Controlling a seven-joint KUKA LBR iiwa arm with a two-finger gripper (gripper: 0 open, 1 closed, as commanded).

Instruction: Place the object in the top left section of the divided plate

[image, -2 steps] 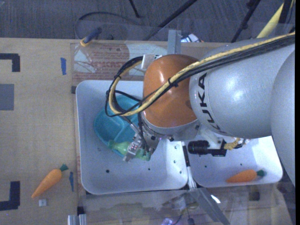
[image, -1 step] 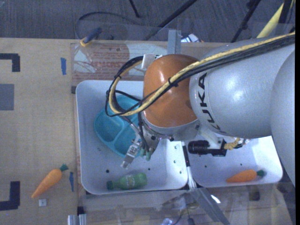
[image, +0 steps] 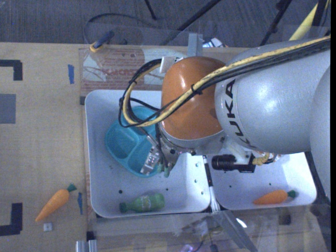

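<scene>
A blue divided plate (image: pixel 126 143) lies tilted in the middle of the left bin (image: pixel 100 119), and the arm covers its right part. My gripper (image: pixel 159 163) hangs under the orange wrist band, right over the plate's lower right edge. Nothing that it holds can be made out from this angle. A green bottle-shaped toy (image: pixel 143 202) lies on its side near the left bin's front wall, below the gripper. An orange carrot (image: pixel 273 197) lies in the right bin (image: pixel 304 167) near its front.
A second orange carrot (image: pixel 52 203) lies on the wooden bench outside the left bin, to its lower left. Black and yellow cables (image: pixel 131 96) loop from the wrist over the back of the left bin. The big grey arm body covers most of the right bin.
</scene>
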